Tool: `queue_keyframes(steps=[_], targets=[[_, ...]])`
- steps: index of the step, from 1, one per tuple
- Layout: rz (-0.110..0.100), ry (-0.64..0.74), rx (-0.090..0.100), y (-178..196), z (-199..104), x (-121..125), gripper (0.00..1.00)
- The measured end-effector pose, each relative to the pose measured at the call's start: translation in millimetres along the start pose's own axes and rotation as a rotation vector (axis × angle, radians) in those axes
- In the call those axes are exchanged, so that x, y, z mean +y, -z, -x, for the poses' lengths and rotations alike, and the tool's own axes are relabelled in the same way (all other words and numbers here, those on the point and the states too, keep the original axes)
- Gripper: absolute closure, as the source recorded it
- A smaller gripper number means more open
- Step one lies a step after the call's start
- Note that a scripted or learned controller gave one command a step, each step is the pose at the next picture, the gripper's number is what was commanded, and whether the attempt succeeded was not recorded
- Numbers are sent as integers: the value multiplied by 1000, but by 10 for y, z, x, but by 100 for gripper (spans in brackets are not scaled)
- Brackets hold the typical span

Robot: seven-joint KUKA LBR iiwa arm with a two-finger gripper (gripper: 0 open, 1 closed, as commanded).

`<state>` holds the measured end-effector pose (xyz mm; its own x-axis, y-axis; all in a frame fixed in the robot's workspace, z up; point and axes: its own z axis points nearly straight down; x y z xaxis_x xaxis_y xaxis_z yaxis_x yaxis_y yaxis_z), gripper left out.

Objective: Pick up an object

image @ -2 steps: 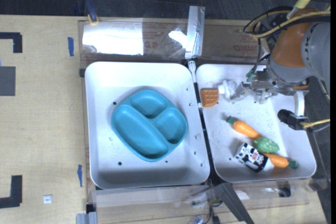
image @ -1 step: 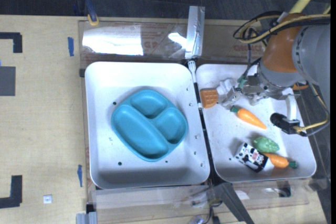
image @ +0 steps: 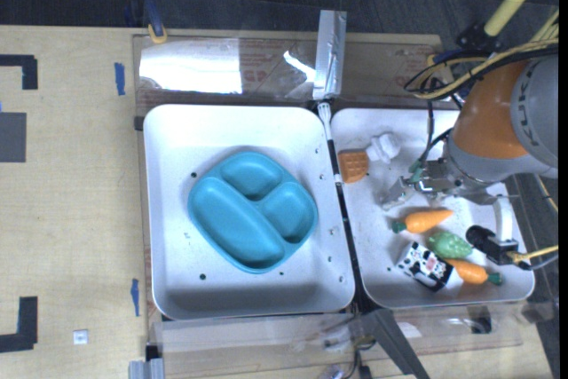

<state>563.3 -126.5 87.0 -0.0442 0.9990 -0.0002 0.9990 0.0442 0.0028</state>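
Camera view: gripper (image: 399, 188) low in right bin (image: 373, 275) above carrot (image: 426, 219), presumably to grasp; finger state unclear.

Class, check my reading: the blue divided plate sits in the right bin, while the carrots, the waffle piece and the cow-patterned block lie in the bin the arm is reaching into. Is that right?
Not quite. The camera view shows the blue divided plate in the left bin, not the right one. The rest stands: the carrots, the waffle piece and the cow-patterned block lie in the right bin, where the arm reaches in.
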Motion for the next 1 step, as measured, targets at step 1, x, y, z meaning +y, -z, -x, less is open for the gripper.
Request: queue_keyframes(steps=[1], targets=[[2,55,-2,1,-98,40,0]])
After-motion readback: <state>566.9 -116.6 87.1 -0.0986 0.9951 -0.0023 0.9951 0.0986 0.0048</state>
